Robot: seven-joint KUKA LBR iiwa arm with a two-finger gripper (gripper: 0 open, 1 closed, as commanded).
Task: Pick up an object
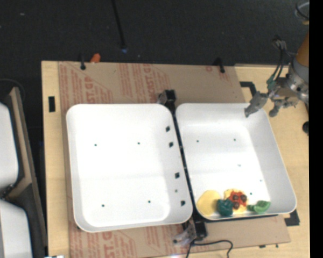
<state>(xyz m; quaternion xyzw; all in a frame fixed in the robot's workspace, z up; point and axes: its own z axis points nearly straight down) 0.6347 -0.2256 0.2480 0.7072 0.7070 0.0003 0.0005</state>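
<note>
While I watch from my station, the lines below run from 9 o'clock across to 3 o'clock.

Surface point(118, 85): I see a tan board with red printing under both bins, set against a dark floor.

Left bin point(124, 165): I read it as a shallow white tray at 9 o'clock of centre, its floor showing a few small dark dots.

Clips point(173, 160): I make out a row of small black fasteners along the seam where the two bins meet.

Right bin point(226, 144): white tray just beside the left one; its load sits bunched at the 6 o'clock wall.

Yellow object point(206, 202): a pale rounded piece, farthest toward 9 o'clock in the cluster.

Teal object point(224, 207): touching the yellow one on its 3 o'clock side.

Red object point(237, 197): I see it on top of the pile, with dark spots.

Green object point(261, 205): small, at the cluster's 3 o'clock end, against the bin wall.

Hand point(265, 104): I see it at the right bin's 1 o'clock corner, above the rim and well apart from the cluster; its two fingers stand spread, with nothing between them.
</note>
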